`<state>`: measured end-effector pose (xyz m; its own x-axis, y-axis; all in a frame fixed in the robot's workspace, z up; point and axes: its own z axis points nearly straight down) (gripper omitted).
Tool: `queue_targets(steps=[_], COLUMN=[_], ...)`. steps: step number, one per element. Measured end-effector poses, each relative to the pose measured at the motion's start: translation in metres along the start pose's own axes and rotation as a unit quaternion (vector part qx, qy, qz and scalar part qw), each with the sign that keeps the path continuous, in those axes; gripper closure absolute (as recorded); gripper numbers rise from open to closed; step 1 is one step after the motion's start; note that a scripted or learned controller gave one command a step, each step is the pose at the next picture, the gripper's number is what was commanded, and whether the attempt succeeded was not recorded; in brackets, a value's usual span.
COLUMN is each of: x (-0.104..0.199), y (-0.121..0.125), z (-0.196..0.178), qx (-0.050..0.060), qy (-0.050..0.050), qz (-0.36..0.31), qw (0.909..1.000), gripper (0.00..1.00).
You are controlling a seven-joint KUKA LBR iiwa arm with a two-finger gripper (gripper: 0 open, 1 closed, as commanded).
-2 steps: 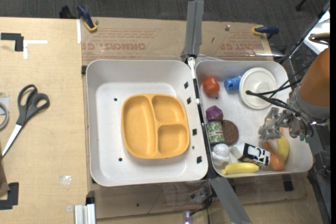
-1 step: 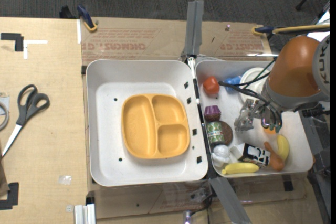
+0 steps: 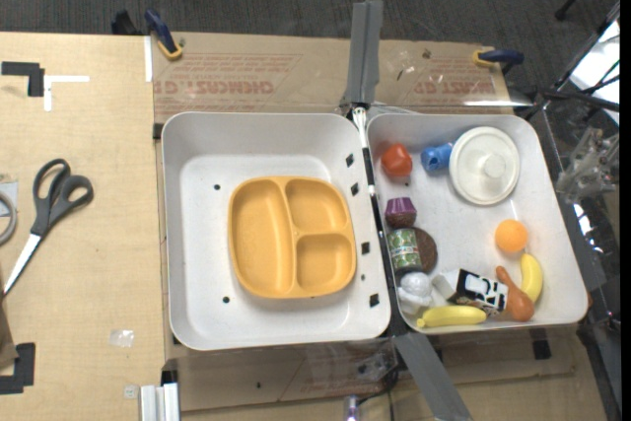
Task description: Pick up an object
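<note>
plainly, left bin holds a yellow divided tray; right bin holds bananas, a white bowl

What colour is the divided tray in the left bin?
Yellow-orange divided tray, seen in the camera view.

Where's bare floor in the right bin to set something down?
Mid-floor of the right bin, bordered by the white bowl, orange ball and purple cup. Crowded along the near edge around the bananas.
</note>
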<state>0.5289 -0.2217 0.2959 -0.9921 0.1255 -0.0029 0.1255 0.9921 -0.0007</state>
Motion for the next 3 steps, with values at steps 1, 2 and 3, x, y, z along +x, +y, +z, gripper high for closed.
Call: queue_targets(steps=[1,2,3], x=[-0.072,-0.074,-0.075], y=[0.01,0.01,0.011], z=[-0.034,-0.043,-0.053], qx=[0.0,0.0,0.0], qy=[-0.001,-0.004,-0.006], qz=[0.057,0.056,0.056], qw=[0.9984,0.9984,0.9984], gripper=[1.0,1.0,1.0])
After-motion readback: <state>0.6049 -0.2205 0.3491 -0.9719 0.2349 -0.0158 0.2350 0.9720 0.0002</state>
